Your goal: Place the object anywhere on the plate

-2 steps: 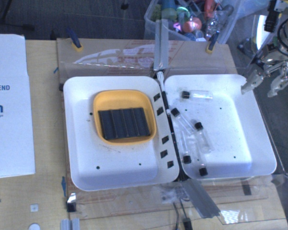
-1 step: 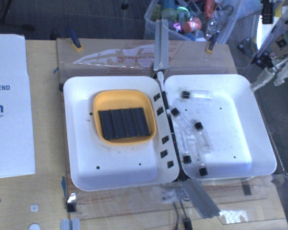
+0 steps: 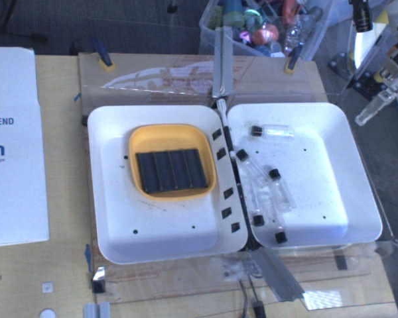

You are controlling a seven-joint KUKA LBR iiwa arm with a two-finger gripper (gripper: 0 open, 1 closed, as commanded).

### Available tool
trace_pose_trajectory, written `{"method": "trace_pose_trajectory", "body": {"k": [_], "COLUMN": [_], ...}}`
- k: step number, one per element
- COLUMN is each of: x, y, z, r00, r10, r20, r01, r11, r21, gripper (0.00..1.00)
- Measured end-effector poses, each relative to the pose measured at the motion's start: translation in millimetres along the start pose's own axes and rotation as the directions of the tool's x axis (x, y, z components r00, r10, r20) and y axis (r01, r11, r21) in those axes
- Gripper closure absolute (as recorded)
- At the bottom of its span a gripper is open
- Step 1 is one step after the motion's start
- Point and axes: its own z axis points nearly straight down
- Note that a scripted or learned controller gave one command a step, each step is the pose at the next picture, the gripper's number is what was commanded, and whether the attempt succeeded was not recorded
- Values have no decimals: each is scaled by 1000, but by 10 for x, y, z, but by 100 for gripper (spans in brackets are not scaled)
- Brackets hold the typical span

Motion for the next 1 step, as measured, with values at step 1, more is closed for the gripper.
{"method": "trace_pose_trajectory", "body": {"k": [1], "x": [-82], "y": [-57], "z": [-133], "r00": [947], "r10": [-322], "r20": [-1], "r01": [322], "r11": [947], "r21": [-1], "gripper": [0]}}
